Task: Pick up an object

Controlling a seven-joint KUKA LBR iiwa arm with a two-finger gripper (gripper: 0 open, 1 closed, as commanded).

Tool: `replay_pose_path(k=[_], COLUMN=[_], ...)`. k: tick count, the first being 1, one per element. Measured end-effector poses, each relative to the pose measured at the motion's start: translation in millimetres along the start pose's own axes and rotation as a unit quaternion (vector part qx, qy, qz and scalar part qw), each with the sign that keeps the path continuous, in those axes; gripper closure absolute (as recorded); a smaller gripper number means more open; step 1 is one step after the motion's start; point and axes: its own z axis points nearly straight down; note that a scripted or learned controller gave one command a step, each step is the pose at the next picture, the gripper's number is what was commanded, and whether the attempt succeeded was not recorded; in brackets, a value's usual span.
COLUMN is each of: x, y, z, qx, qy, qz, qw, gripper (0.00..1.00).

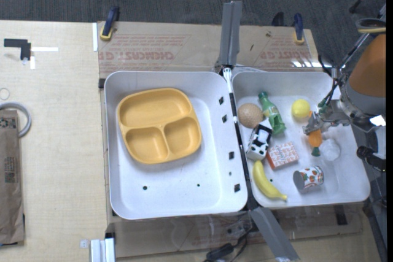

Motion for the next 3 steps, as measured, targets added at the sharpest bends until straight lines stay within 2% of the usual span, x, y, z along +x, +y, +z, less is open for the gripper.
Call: replay_pose_path(k=[1,2,3], x=[8.5,-12.6,84.4], y=[-30.0,-27.9,-15.1], z=[-105.1,-130.5,-121.7], qx=[0.001,0.001,0.002], qy=[0.0,0.0,0.0], qz=[-0.091,-0.136,-0.103], qw=[0.9959,0.9907,0.9947], gripper=[1.0,1.0,1.0])
